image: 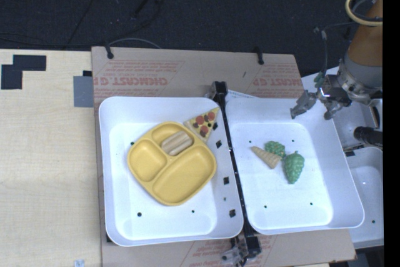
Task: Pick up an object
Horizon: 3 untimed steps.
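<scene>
Two shallow white bins sit side by side on the tabletop (pixel 44 153), over a sheet of printed cardboard (pixel 187 75).

Left bin (pixel 119 209): a yellow divided tray (pixel 181 178) lies near the centre, rotated so its compartments run diagonally. A tan ridged piece (pixel 177 143), shaped like a small bread roll, rests in the tray's upper compartment. A toy pizza slice (pixel 205 122) lies just beyond the tray's upper right corner, close to the bin's right wall, its tip pointing toward the tray.

Right bin (pixel 294 209): three small items cluster near the centre. A cream-coloured cone (pixel 266 157) lies on its side, touching a small green leafy piece (pixel 274 147) at its upper right. A larger green bumpy piece (pixel 293 166) lies just to the right of the cone.

Arm: enters from the right, orange band visible above the wrist. The gripper (pixel 317 108) hovers over the upper right corner of the right bin, above the rim, well apart from the cluster. Its two fingers (pixel 301 105) are spread, with nothing between them.

Nothing is lifted; all items rest on the bin floors.
</scene>
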Each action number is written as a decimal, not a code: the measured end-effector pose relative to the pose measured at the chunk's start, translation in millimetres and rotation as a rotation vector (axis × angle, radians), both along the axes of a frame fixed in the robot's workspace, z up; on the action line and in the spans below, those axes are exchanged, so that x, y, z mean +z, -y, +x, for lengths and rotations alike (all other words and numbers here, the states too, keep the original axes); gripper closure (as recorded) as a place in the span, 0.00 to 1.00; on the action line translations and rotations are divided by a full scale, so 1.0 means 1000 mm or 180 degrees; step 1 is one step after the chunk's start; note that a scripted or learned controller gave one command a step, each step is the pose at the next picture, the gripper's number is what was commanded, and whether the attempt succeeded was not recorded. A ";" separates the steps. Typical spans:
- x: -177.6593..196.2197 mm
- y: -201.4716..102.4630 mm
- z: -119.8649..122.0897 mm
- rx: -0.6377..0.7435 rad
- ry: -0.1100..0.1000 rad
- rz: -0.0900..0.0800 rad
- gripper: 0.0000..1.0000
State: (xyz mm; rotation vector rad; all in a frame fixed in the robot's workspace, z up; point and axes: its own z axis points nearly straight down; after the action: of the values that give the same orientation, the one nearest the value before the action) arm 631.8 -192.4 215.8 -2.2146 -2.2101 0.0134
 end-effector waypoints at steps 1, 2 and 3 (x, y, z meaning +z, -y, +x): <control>0.009 0.000 0.003 0.0007 0.0045 -0.0010 0.00; -0.053 0.001 -0.003 0.0007 0.0031 -0.0007 0.00; -0.113 0.007 -0.007 0.0005 0.0031 -0.0006 0.00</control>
State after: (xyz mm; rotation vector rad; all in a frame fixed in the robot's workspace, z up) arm 624.6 -199.0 103.1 -2.2185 -2.2177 0.0048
